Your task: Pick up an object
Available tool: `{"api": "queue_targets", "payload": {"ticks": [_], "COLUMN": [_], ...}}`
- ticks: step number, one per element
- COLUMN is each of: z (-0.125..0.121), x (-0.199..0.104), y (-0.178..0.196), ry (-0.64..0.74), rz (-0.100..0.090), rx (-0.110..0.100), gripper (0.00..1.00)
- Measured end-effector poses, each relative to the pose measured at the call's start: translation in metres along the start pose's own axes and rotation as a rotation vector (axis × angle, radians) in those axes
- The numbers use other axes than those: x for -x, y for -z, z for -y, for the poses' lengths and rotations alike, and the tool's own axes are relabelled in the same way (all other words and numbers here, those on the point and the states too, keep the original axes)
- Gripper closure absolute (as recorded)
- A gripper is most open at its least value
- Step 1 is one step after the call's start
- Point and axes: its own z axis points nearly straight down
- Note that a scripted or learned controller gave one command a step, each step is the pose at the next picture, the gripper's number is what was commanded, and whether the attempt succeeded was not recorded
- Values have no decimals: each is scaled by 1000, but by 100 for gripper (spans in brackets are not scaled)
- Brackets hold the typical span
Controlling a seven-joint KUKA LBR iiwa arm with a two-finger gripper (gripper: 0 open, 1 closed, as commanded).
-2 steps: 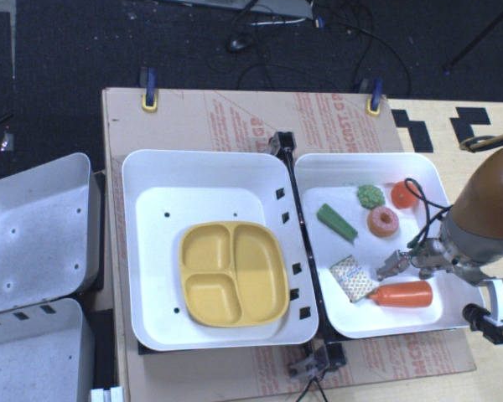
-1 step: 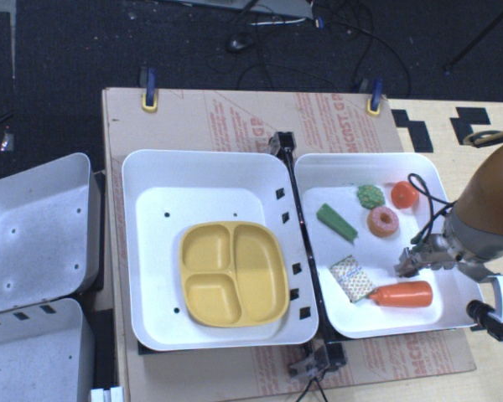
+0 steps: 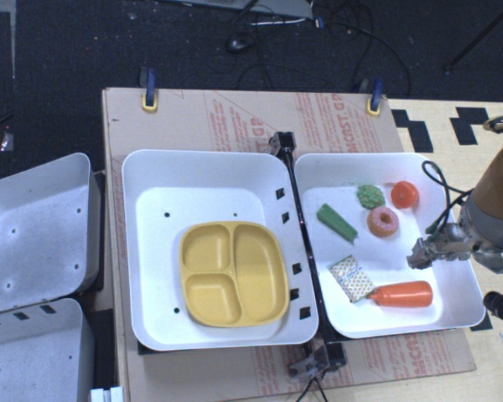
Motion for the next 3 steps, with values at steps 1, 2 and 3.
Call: {"api": "queue_targets", "payload": {"ticks": [1,2,3], "z": [-4,-5,-30], "x": [2,3,-47], "y": [43,107,113], "ry": [4,4,8], "rz": [1,1,-3], "rx": [2,4,-1], "gripper": [100,100,100]}}
